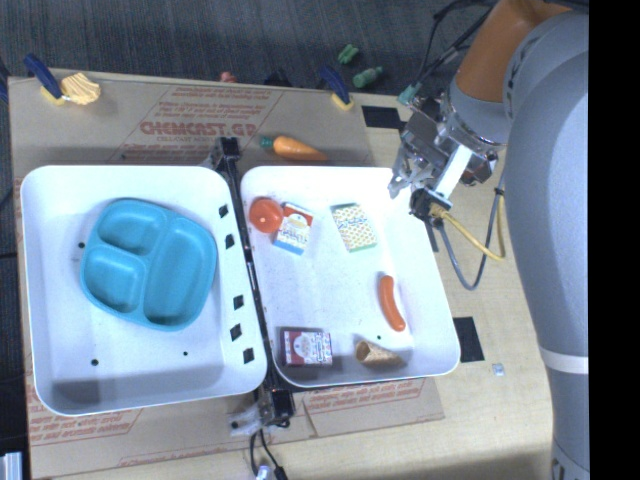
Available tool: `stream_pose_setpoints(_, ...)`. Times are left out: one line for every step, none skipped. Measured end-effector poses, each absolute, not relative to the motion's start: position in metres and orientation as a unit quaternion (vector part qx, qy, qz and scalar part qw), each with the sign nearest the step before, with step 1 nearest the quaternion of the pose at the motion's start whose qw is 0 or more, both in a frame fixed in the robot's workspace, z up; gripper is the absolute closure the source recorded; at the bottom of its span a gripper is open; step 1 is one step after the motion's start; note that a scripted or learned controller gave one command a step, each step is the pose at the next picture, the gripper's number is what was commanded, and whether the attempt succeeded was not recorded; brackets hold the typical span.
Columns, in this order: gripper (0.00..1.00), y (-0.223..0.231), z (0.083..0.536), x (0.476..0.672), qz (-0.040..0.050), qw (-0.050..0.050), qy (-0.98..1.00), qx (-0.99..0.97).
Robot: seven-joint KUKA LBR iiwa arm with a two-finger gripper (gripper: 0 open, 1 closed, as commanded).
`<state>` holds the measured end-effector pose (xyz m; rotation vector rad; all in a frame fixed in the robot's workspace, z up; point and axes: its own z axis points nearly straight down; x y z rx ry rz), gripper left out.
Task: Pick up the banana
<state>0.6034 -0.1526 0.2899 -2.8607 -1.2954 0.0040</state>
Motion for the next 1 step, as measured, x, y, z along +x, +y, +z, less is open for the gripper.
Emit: stream_pose_setpoints(0.00,-0.1507,0.2891,0.6037,0.0018,0.002,-0.414,-0.910)
